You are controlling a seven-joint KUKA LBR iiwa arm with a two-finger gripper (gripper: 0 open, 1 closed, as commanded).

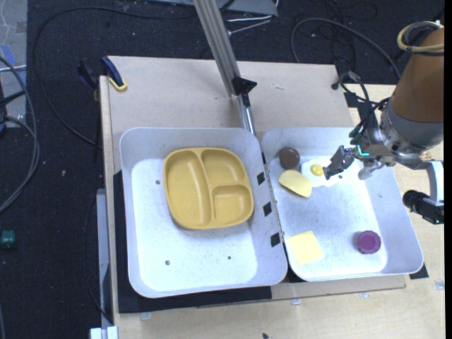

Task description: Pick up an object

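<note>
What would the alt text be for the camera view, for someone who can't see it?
A grey and orange robot arm reaches from the right, its gripper low in the right bin beside a fried egg toy, a brown ball, a pale yellow wedge, a yellow square and a purple object. The left bin holds a yellow divided plate.

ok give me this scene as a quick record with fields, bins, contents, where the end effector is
left bin: holds a yellow divided plate
right bin: holds five small things
brown round piece: far left corner area of the right bin
fried egg toy: right of the brown piece
pale yellow wedge: just below the brown piece
yellow square slice: near left part of the right bin
purple round piece: near right part of the right bin
end effector: low over the right bin, beside the fried egg toy
</note>
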